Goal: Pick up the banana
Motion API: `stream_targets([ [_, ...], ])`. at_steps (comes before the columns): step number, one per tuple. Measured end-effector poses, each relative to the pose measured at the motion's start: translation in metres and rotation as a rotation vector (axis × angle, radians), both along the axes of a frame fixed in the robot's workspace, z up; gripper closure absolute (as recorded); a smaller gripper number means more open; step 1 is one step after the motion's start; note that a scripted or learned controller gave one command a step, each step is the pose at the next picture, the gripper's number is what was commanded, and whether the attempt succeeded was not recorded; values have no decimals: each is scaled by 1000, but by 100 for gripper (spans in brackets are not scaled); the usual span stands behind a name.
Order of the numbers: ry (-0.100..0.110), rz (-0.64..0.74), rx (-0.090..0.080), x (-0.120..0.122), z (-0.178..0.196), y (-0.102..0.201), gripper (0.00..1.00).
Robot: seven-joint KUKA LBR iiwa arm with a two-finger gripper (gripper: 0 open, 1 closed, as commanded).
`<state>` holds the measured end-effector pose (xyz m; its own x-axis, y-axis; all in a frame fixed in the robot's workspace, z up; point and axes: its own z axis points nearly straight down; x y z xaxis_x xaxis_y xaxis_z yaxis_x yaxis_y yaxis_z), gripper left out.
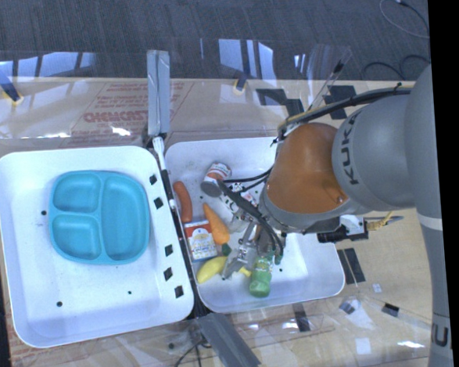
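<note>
Reaching in from the right, the arm (369,161) hangs over the right bin (314,279), its orange band above the wrist. The gripper (246,257) sits low among the clutter near the bin's front. How far its jaws stand apart cannot be told, and nothing is seen held between them.

The banana (209,270) lies on the bin floor at the front left, just beside the gripper's tip. Near it: a sausage (184,200), a carrot (216,224), a small carton (200,241), a green bottle (261,282) and a can (217,172).

The left bin (26,303) holds a blue tray (100,216) with three compartments.

Both bins rest on a light wooden bench (393,285). A clear sheet (75,111) stands along the far side, reflecting light. Beyond it is dark grey carpet (202,16), with a cable (405,9) at the upper right.
</note>
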<state>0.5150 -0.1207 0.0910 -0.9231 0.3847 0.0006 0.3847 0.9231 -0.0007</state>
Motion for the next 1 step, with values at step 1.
stream_targets([
  [1,2,-1,-6,-1,9,-4,100],
])
